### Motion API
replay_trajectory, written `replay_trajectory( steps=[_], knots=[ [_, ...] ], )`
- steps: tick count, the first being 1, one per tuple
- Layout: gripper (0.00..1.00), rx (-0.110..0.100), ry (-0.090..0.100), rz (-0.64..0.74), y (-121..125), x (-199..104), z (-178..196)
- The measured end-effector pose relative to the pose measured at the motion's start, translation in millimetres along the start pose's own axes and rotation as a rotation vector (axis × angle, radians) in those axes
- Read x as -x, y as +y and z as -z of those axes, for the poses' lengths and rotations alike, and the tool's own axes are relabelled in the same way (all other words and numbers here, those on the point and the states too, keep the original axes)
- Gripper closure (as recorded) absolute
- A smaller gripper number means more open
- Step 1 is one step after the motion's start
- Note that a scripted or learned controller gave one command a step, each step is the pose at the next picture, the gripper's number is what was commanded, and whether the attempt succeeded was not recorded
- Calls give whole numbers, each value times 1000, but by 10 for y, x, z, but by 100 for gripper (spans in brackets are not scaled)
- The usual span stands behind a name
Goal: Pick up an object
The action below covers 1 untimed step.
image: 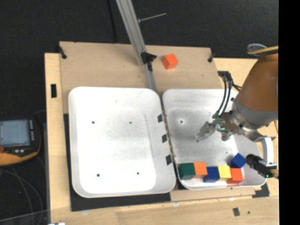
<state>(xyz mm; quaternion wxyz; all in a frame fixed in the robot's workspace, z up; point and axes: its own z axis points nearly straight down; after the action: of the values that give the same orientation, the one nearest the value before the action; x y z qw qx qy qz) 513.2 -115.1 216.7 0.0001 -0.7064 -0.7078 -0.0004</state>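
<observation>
Now the pincer, state I cannot tell, hangs over the right bin; best drop squarely toward the blocks below it, nearest the orange block.

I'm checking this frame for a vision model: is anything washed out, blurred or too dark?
Camera view: the left bin is nearly washed out, its surface bright and almost featureless; the gripper looks soft and smeared; the blocks along the right bin's near wall keep clear colours, as does the orange cube on the bench; the floor around the bench is very dark.
</observation>
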Motion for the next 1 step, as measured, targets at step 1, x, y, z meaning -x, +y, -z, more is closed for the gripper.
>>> replay_trajectory(
  steps=[1],
  knots=[
    [0, 4, 1, 8, -25, -755, 175]
  ],
)
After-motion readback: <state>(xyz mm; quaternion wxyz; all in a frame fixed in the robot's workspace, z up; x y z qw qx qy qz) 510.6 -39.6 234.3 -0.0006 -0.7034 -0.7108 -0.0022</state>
